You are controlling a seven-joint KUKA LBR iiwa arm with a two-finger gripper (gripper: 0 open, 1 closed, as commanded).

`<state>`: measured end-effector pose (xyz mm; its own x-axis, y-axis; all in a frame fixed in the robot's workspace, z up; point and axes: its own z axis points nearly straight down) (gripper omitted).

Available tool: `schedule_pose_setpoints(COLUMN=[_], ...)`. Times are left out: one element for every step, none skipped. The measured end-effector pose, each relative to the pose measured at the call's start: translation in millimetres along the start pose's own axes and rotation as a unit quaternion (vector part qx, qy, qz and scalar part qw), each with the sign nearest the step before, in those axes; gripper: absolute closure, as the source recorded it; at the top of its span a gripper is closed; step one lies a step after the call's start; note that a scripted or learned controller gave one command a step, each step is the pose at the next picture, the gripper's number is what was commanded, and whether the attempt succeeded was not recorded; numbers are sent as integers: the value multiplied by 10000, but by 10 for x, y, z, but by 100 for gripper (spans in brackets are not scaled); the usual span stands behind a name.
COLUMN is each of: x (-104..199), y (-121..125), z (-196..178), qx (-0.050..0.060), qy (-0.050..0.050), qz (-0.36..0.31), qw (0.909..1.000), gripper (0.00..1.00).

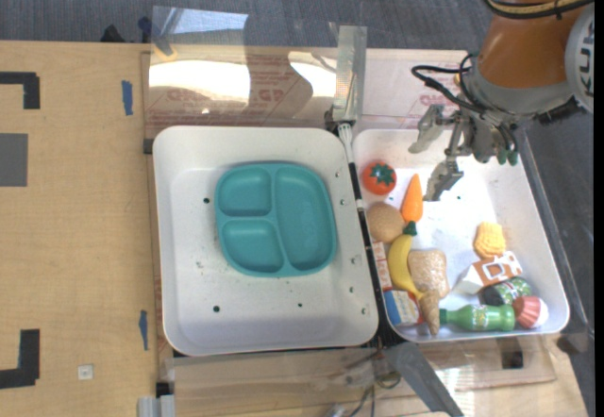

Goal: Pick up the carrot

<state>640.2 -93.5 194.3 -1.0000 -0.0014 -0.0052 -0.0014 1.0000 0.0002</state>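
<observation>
Item: carrot (412,197), orange, lying near the upper-left of the right bin (543,217), at about 8 o'clock from the gripper (444,156) and apart from it. Gripper: hovering above the bin floor, fingers spread, nothing between them. Neighbours: tomato (379,177) at the carrot's 9 o'clock, potato (384,222) at 7 o'clock, banana (400,261) at 6 o'clock. Risk: you may close on the tomato or potato instead, since they crowd the carrot; its tapered shape may also slip from the fingers.
</observation>
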Motion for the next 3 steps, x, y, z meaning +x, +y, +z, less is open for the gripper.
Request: schedule_pose_setpoints(x=[-278, 234, 180], y=[-203, -900, -859], z=[1031, 1056, 907], qx=[2, 17, 17], qy=[11, -7, -81], qz=[224, 49, 19], qw=[9997, 10000, 10000], gripper=[0, 0, 100])
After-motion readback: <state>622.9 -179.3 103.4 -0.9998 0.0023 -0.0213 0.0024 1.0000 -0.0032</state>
